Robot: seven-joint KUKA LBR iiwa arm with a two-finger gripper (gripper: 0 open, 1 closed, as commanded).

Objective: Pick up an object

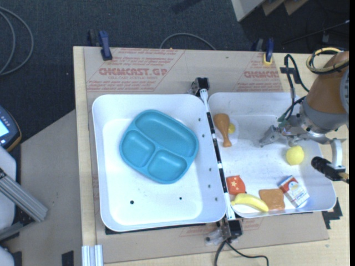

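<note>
The yellow ball (295, 155) sits in my right bin (249, 105), right of centre in the frame, just below my pincer (275, 135). It looks small, light and smooth, so I judge it will roll or squirt out unless I close across its widest part, straight down. My pincer hovers above the bin floor, nothing between its fingers; whether they are spread or pressed together I cannot tell. Further left lies the drumstick toy (223, 127); along the lower edge are the banana (249, 204), a red block (236, 184) and a small carton (294, 192). The blue tray (159, 146) fills the left bin (111, 204).
</note>
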